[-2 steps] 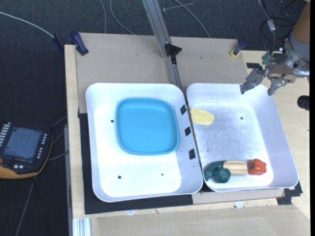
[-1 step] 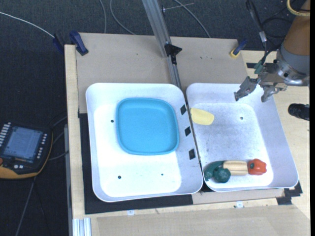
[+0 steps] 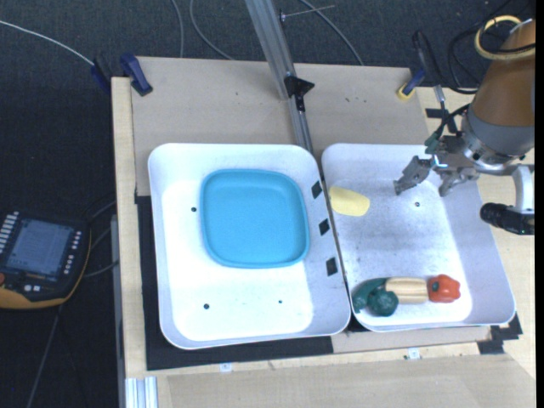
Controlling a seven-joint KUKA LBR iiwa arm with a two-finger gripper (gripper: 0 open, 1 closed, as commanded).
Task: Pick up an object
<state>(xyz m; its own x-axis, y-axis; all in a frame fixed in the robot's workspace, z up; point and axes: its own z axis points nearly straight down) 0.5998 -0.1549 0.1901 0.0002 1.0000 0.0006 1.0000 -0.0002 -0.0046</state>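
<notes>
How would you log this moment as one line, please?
gripper: open, above right bin, holding nothing | yellow piece: left edge | green, tan, red toys: front edge | blue plate: left bin

Wooden bench (image 3: 221, 100) stands on dark carpet floor (image 3: 51, 143). Thin cables (image 3: 178, 11) loop across carpet beyond the bench. Handheld control pendant (image 3: 38, 257) lies on carpet left of the bench. Lighting even.

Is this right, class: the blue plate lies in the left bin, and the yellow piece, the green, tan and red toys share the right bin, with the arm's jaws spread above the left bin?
One slip. The camera view shows the gripper above the right bin, not the left bin. The rest stands: blue plate left; yellow piece, green toy, tan toy and red toy right; jaws spread.
</notes>
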